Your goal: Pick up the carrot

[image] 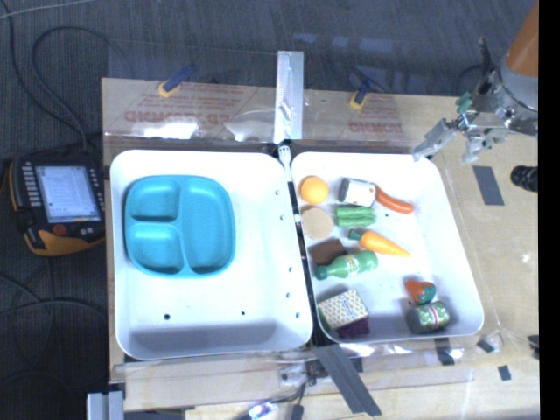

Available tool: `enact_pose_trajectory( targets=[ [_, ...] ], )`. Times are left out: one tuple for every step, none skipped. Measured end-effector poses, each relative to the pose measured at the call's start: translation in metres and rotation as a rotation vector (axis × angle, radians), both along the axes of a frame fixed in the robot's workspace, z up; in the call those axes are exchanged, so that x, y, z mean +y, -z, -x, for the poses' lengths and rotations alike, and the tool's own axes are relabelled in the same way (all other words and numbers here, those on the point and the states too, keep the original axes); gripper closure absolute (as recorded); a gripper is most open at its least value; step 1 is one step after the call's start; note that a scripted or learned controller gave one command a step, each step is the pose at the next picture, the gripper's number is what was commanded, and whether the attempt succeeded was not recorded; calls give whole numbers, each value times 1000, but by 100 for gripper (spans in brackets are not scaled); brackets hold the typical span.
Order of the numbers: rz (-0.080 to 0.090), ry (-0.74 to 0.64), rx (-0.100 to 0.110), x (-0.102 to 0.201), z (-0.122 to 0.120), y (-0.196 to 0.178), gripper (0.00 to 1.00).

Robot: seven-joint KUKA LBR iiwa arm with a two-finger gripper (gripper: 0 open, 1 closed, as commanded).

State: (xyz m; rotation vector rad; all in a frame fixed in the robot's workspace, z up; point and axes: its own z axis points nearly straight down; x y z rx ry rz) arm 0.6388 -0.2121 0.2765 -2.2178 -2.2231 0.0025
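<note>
Arm: comes in from the upper right corner, its orange band at the frame edge, the wrist above the bench outside the right bin.
Gripper: hangs past the right bin's far right corner, over the bench and not over the toys; its two fingers stand apart, one slanting down-left toward the bin rim, the other shorter beside it, with nothing between them.
Carrot: lies in the right bin, about mid-bin, its green top to the left and orange tip pointing right; well apart from the gripper.
Neighbours of the carrot: a green piece just above it, a green bottle just below-left, a red-orange chili above-right.
Other toys in the right bin: an orange ball and a tan disc near the left wall, a small patterned box at the near edge, a red-and-green item and a can toward the near right corner.
Left bin: holds a blue divided plate.
Off the bench: a handheld control pad lies on the floor at the left.
</note>
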Motion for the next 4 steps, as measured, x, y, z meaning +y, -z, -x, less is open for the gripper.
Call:
enact_pose_trajectory(
  targets=[
    [0, 19, 1, 30, 53, 131, 0],
    [3, -212, -15, 36, 107, 186, 0],
    [3, -211, -19, 36, 105, 176, 100],
    [1, -28, 0, 78, 154, 48, 100]
  ],
)
